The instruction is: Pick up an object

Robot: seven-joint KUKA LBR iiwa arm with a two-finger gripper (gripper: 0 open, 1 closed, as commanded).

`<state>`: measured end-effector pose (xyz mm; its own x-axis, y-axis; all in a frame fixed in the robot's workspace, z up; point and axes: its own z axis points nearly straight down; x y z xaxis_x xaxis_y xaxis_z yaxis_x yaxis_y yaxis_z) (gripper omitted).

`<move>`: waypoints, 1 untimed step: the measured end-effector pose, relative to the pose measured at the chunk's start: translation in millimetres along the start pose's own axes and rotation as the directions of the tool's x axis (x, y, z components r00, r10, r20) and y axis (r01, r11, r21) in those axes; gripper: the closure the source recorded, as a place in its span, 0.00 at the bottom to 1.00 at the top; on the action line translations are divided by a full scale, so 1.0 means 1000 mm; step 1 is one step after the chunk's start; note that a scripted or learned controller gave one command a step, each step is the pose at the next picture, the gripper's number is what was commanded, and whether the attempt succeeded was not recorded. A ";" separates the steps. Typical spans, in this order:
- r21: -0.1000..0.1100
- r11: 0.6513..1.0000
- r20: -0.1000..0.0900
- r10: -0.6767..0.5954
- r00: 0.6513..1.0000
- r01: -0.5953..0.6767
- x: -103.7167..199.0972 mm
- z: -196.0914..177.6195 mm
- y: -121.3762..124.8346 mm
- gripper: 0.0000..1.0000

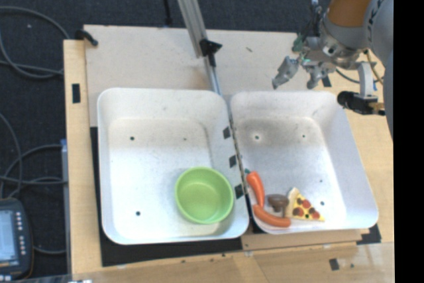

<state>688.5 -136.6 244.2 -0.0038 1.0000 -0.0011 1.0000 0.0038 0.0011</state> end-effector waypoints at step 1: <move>0.001 1.000 0.002 0.000 1.000 0.000 -0.001 0.000 0.000 0.00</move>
